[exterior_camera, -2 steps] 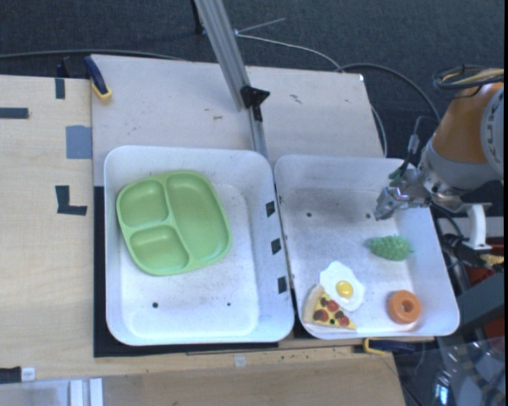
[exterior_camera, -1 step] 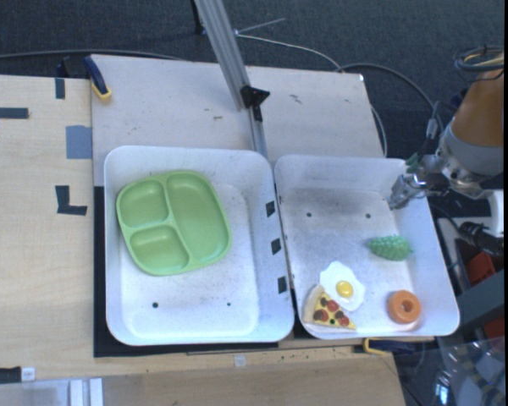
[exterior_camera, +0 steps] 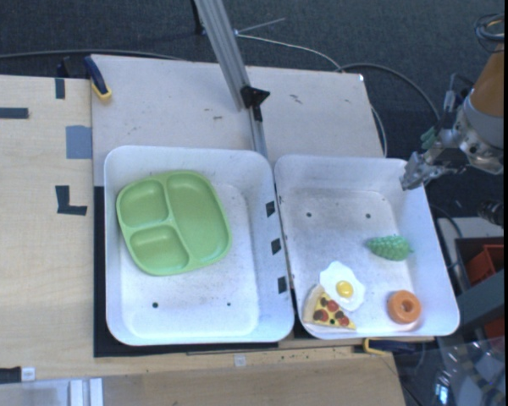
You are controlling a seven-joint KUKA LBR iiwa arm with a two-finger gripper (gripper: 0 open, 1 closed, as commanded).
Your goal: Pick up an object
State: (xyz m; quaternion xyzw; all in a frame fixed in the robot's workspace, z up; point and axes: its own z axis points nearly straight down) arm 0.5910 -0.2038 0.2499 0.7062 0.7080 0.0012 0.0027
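Grey claw [exterior_camera: 413, 176] above right bin's [exterior_camera: 322, 172] far-right rim, holding nothing.

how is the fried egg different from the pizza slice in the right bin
The fried egg is white with a round yellow yolk; the pizza slice is a yellow wedge with red and dark toppings. The egg has a wavy rounded outline, the pizza slice straight edges and a point. The egg lies farther from the bin's near rim than the pizza slice. Both lie flat, touching, in the right bin.

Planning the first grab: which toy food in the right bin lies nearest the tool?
The green cluster; it lies closest below the tool, while egg, pizza and doughnut sit farther.
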